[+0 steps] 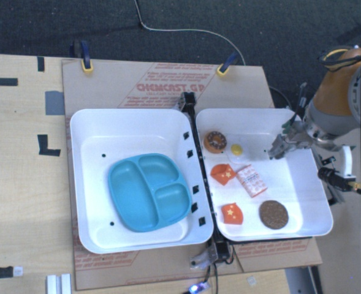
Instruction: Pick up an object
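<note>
The right bin [303, 182] holds several small items: a brown doughnut [216, 141], a small yellow piece [236, 149], a red wedge [223, 174], a red-and-white packet [251, 180], a red block with a yellow mark [231, 214] and a round brown cookie [273, 214]. My gripper [278, 149] hangs over the right side of this bin, right of the yellow piece and above the packet. It touches none of them. Nothing shows between its fingers.
The left bin [85, 139] holds a blue divided tray [149, 190]. A black divider with clips [195, 164] separates the bins. Both stand on a cardboard sheet [162, 84] clamped at the back. A cable [186, 32] runs behind it.
</note>
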`<state>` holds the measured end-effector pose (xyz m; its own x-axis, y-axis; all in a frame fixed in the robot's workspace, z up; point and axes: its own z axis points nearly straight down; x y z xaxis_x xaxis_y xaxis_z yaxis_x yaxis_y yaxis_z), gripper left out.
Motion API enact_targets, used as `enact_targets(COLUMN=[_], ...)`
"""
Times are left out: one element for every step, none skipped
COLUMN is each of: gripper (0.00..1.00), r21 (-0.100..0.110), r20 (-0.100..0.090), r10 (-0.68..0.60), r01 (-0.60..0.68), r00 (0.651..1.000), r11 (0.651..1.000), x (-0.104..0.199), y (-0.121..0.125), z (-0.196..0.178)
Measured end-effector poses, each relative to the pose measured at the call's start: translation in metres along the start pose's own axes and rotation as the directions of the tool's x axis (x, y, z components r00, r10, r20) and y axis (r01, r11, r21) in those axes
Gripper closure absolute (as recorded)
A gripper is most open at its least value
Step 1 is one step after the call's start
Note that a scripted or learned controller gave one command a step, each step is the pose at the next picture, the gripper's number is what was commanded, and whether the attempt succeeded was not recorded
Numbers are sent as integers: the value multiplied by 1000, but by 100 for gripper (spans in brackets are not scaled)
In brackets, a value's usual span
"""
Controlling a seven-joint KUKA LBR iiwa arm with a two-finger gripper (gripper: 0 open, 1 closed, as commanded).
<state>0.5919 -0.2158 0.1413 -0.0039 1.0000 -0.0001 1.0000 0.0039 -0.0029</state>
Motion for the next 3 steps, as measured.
enact_targets(gripper=[100,100,100], r21=[-6,-4,-1], r20=[1,0,-1], r10=[2,2,-1], r01=[-2,-2,1], r00=[1000,1000,1000], r11=[1000,1000,1000], x=[7,7,60], y=[-3,-3,-5], z=[-60,-102,-88])
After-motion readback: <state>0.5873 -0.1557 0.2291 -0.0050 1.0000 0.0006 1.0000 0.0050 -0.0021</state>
